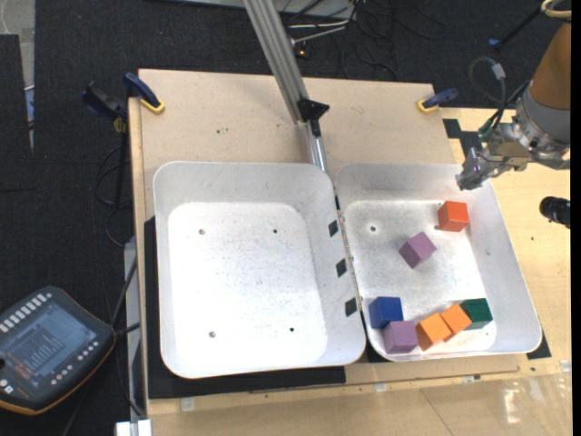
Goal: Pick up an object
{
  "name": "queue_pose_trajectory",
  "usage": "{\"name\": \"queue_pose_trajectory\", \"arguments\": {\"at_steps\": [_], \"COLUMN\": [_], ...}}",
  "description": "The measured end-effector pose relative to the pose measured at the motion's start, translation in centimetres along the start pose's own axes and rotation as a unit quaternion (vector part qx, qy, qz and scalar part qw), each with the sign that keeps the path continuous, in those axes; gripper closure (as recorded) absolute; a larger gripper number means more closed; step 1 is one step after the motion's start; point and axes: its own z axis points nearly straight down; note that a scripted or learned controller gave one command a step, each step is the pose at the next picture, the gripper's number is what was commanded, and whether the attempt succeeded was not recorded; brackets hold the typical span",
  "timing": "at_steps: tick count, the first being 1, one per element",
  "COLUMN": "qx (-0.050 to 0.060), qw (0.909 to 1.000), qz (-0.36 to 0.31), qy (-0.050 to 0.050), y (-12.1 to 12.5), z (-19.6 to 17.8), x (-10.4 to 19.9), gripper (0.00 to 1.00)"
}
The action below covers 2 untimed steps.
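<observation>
The right bin (508, 271) holds several small blocks. An orange cube (453, 215) lies near its far right side, and a purple cube (418, 249) sits in the middle. Along the near edge lie a blue cube (386, 312), a purple block (400, 336), an orange block (436, 326) and a green block (475, 313). My gripper (474, 173) hangs above the bin's far right rim, just up and right of the orange cube, with nothing visibly in it.
The left bin (182, 243) lies beside the right one. A metal pole (277, 48) slants down to the bins' shared far corner. Clamps (141, 94) mark the board's back corners. A teach pendant (45, 343) rests at the lower left.
</observation>
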Motion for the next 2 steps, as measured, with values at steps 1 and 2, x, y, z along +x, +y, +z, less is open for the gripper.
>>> {"name": "queue_pose_trajectory", "arguments": {"at_steps": [1,2], "qx": [0.0,0.004], "qw": [1.0,1.0], "qz": [-0.001,-0.003], "qy": [0.0,0.002], "y": [0.2,-2.0], "z": [-3.8,-4.2], "x": [0.0,5.0], "gripper": [1.0,1.0]}}
